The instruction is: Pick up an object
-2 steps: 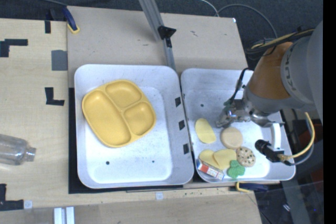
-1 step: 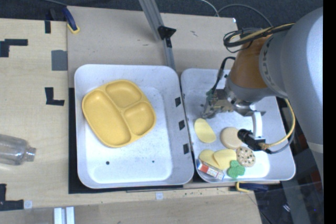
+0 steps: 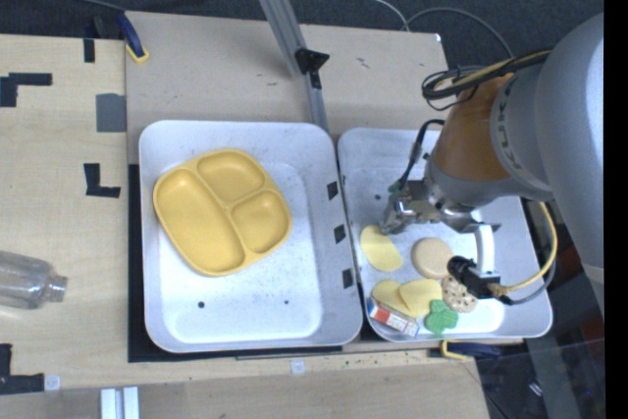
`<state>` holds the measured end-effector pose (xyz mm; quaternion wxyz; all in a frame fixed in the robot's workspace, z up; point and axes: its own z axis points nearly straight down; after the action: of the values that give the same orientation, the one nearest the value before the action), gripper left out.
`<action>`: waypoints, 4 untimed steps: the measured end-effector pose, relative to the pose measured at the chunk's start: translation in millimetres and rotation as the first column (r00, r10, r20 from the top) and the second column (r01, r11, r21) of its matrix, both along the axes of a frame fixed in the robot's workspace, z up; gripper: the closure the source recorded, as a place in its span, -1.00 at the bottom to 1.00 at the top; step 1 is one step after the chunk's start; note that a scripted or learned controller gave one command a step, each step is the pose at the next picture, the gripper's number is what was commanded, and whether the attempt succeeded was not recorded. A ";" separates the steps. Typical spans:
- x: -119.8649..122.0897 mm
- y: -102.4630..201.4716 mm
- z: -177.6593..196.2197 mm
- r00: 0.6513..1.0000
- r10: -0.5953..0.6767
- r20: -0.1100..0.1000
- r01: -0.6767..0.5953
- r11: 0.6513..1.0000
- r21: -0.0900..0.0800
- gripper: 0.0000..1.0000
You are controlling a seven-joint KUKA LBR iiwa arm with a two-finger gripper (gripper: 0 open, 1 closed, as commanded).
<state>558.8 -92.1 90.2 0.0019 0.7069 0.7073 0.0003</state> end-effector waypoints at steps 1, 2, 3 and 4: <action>0.2 0.6 9.6 1.000 0.001 -0.002 -0.001 1.000 0.002 1.00; -24.5 0.3 0.7 1.000 -0.001 0.003 0.001 1.000 0.000 1.00; -24.3 1.1 10.4 1.000 0.001 0.001 -0.001 1.000 0.002 1.00; -24.8 2.1 19.1 1.000 0.002 -0.001 -0.002 1.000 0.004 1.00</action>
<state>534.1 -90.1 109.4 -0.0001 0.7063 0.7079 0.0013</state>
